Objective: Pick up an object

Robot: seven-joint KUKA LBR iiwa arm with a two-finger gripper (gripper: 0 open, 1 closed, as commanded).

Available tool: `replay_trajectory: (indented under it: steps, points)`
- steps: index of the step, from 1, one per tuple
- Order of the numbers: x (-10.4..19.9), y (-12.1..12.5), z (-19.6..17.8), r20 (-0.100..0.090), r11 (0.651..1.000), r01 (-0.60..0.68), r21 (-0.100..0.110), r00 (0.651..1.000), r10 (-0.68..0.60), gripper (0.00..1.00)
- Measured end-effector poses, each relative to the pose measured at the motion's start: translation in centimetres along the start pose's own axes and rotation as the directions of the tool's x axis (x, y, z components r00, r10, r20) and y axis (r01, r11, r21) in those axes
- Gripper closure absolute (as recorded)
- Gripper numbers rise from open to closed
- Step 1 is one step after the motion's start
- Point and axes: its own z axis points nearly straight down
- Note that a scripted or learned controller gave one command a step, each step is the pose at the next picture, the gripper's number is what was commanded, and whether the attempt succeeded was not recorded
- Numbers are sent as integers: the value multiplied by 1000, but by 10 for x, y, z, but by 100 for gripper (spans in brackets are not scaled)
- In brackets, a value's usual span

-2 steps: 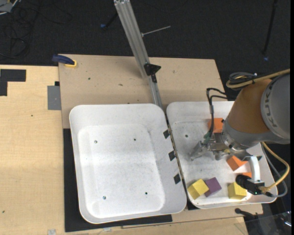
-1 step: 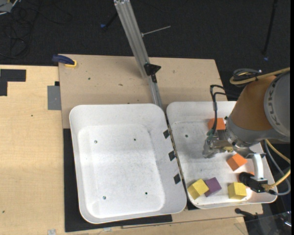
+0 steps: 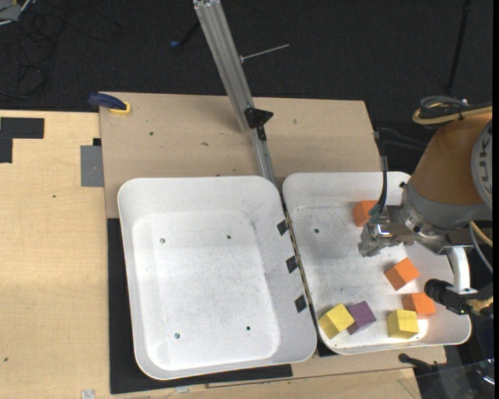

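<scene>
Gripper (image 3: 374, 241) beside orange block (image 3: 364, 213) (unlabelled)

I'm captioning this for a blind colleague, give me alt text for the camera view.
A grey and orange robot arm's gripper hangs low over the right bin, among orange, yellow and purple blocks. The left bin sits beside it on a wooden bench.

- Both bins, left (image 3: 141, 214) and right (image 3: 333, 191), are white.
- Three orange blocks: (image 3: 363, 213), (image 3: 402, 273), (image 3: 421, 304).
- Two yellow blocks: (image 3: 336, 319), (image 3: 402, 323).
- One purple block (image 3: 362, 314).
- The desk (image 3: 183, 135) is pale wood.
- The arm (image 3: 449, 173) is grey with an orange band.
</scene>
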Motion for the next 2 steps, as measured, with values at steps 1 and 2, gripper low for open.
replay_trajectory:
  steps: [1, 2]
  points:
    - [-8, -6, -57, 0, 1000, 0, -2, 1000, 0, 100]
    - [-9, -5, -98, 0, 1000, 8, -1, 1000, -8, 100]
